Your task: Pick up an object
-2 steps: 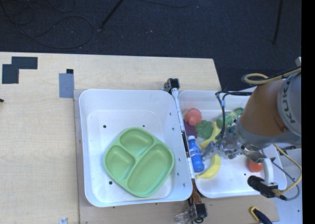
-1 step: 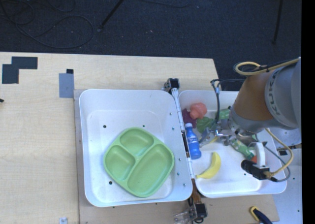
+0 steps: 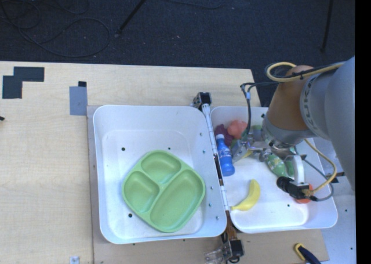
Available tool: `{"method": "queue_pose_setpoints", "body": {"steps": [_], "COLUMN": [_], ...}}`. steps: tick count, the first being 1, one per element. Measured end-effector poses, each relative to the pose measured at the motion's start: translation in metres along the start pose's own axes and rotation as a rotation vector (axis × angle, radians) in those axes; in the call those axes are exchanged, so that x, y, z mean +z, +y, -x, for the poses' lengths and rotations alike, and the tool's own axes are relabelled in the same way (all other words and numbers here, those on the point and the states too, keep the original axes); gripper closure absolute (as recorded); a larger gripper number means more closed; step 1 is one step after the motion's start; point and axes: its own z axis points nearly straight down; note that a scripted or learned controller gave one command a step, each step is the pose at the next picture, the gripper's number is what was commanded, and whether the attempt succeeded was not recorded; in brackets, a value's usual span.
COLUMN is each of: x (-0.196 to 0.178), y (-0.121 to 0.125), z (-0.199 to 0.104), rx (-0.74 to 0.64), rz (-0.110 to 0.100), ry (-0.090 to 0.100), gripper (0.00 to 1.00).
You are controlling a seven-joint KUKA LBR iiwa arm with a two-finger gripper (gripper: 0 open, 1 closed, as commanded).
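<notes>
The arm reached into the right bin [image 3: 324,222], its gripper [image 3: 272,155] low over the crowded far end, and I could not tell whether it had hold of anything. A banana [image 3: 248,196] lay near the front left corner, a blue bottle [image 3: 224,155] along the left wall. The clutter might have made a grab slip or nudge neighbours aside. The green divided plate [image 3: 164,190] sat in the left bin [image 3: 110,123].
</notes>
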Motion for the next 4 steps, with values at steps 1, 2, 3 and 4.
{"method": "queue_pose_setpoints", "body": {"steps": [1, 2, 3, 4], "x": [0.005, 0.005, -0.003, -0.181], "y": [0.056, 0.028, 0.028, -0.048], "z": [0.019, 0.029, 0.029, -0.030], "rx": [-0.011, -0.011, -0.011, -0.012], "rz": [-0.005, -0.003, -0.008, -0.008], "ry": [0.024, 0.024, 0.027, 0.022], "gripper": [0.00, 0.00, 1.00, 1.00]}}
